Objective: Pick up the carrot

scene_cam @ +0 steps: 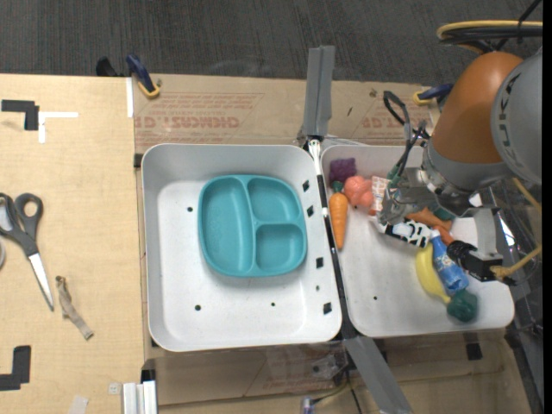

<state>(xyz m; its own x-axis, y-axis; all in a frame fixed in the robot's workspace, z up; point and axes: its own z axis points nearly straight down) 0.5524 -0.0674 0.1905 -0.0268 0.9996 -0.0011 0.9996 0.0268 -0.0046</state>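
The carrot [338, 220] lies right of frame centre, left of the claw [398, 203]; its grip state is indiscernible

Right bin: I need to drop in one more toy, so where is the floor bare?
The right bin has bare floor in its near-left part, below the carrot and left of the banana. Its far half is crowded: purple toy, pink toy, zebra and the hand above them. The near-right corner holds a green toy.
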